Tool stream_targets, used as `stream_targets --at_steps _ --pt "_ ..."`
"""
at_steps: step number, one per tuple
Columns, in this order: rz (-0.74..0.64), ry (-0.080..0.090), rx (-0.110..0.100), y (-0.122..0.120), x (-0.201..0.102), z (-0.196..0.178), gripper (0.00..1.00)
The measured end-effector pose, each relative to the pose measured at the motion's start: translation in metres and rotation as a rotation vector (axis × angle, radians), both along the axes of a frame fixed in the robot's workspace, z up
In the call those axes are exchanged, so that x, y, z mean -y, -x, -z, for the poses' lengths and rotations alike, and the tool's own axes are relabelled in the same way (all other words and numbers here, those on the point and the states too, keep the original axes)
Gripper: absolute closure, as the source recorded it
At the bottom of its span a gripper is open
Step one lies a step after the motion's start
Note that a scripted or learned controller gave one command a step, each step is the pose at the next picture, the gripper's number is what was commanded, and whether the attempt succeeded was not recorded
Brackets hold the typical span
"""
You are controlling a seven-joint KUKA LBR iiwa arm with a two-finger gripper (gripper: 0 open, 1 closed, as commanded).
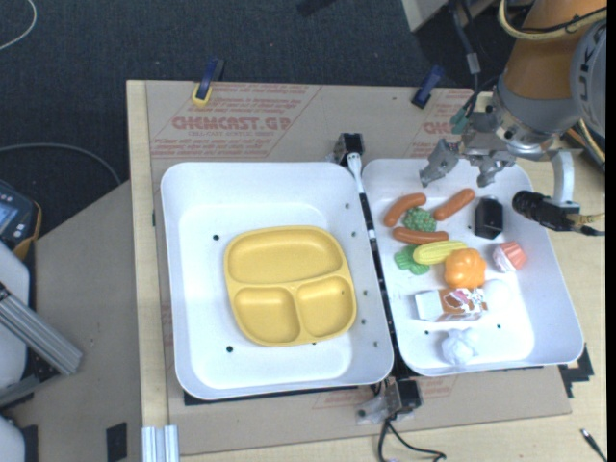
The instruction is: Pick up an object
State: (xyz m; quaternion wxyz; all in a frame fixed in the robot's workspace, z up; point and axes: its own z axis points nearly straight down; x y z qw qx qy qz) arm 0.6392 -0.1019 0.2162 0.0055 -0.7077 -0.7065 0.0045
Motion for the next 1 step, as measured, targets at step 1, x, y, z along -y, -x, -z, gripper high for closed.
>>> stream_targets --at_steps 1 --pt "-0.002 0.001 0.015 -0.0027 -0.0001 -0.0092 0.0"
